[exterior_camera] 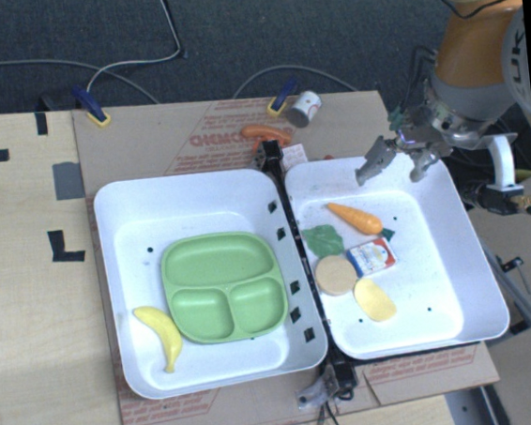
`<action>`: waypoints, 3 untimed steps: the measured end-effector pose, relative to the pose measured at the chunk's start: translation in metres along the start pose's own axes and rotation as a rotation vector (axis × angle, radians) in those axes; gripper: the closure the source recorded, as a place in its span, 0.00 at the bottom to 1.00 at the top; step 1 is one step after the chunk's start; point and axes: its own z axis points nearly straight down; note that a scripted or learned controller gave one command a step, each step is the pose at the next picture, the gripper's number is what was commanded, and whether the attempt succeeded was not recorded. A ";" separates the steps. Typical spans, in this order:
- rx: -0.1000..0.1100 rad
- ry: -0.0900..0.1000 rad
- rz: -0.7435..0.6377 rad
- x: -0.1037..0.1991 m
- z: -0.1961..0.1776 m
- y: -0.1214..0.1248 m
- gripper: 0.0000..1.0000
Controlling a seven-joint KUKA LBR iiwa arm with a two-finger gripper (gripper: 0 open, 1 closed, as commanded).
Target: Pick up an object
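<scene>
Hovering at the right bin's (459, 262) one o'clock rim, the gripper (395, 165) spreads its fingers wide, gripping nothing, above the carrot (355, 216).

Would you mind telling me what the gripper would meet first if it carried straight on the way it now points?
Probably the carrot: the open gripper hangs over the right bin's far edge, pointing down and leftward. Depth is unclear, so it may reach bare bin floor first.

Right bin (459, 262): right half bare floor, open to descent. Left half crowded: carrot (355, 216), green piece (324, 240), round tan disc (333, 274), small packet (371, 257), yellow piece (376, 300), several touching or just beside one another, close to dividing wall. Left bin (121, 231): green tray (223, 286) fills centre; banana (161, 334) just beside tray's left edge; free strip along far wall.
</scene>
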 end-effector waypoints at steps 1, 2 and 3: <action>0.003 0.000 0.000 0.018 0.079 0.029 0.00; -0.003 -0.001 0.000 -0.005 0.183 0.037 0.00; -0.004 -0.003 0.000 -0.005 0.173 0.037 1.00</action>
